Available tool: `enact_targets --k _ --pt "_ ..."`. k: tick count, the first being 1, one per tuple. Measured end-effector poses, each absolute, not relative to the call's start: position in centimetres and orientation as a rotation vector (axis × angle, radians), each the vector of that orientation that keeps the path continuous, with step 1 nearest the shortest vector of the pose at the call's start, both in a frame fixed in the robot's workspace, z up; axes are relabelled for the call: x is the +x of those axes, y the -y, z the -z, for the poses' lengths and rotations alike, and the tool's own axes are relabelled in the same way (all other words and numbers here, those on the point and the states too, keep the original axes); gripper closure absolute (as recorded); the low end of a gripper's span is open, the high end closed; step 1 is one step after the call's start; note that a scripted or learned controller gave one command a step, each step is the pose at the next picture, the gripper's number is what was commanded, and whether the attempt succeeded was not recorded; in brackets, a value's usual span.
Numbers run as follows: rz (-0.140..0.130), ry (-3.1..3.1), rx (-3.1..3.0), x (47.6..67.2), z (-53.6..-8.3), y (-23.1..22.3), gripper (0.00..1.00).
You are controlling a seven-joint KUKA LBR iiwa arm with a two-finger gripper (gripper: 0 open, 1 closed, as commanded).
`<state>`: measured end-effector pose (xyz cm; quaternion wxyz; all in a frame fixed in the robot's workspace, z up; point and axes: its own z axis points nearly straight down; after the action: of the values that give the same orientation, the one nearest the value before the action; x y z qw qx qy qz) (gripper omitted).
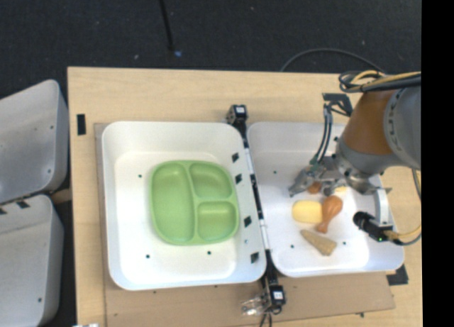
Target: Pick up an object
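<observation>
In the right bin (284,141) lie a pale yellow rounded piece (306,211), a brown drumstick-shaped toy (330,210) touching its right side, and a tan wedge (319,242) nearer the front. A small orange object (314,188) shows just behind the yellow piece, right under my gripper (310,180). The gripper hangs low over the middle of this bin, with the grey arm and its orange band (365,123) reaching in from the right. The gripper's body partly covers the orange object.
The left bin (120,155) holds a green divided plate (193,201). A black-clipped divider (250,191) runs between the bins. Cables (326,130) hang beside the wrist, and a black fitting (369,225) sits at the right bin's right side.
</observation>
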<state>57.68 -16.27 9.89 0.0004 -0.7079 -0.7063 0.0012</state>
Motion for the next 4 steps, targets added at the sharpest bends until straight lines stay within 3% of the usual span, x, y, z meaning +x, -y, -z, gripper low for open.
enact_targets --k 1,3,4 --pt "0.002 2.216 -2.232 57.8 -11.2 16.4 1.0" --pt "0.005 2.227 -2.225 58.1 -21.0 17.2 1.0" --pt "0.005 2.231 -2.213 59.9 -21.6 11.1 1.0"
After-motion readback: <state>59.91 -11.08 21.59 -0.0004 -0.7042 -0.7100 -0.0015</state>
